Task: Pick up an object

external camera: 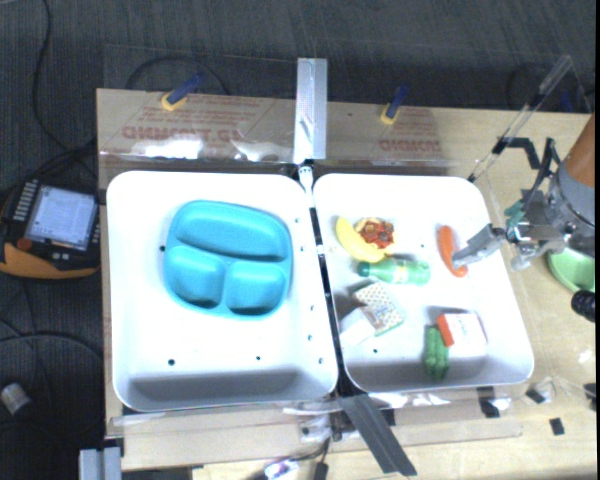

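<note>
Closest to the camera, at the near edge of the right bin (500,268), lie a green pickle-shaped toy (436,352) and, touching its upper end, a small white box with a red corner (461,328). Just left of them sits a crumpled patterned packet (380,311). Farther back are a green bottle (395,271) lying on its side, and a yellow banana with a red patch (365,235) just behind it. Toward the bin's right side rests an orange carrot-like piece (446,248), its long axis running roughly front to back, slightly tilted. The left bin (140,268) holds a blue divided tray (227,257). Both bins rest on a pale wooden surface (540,148). The arm reaches in from the right, and its pincer (472,249) hangs at the right bin's right side, a grey finger pointing left and touching or overlapping the carrot's lower right flank. Whether the pincer is spread or pressed together cannot be told from this angle, and nothing is visibly pinched. The carrot is the likeliest target: it lies immediately left of the pincer, far nearer than any other item. A grasp would probably need the fingers to straddle the carrot's narrow width, crosswise to its long axis, with a small shift left.
</note>
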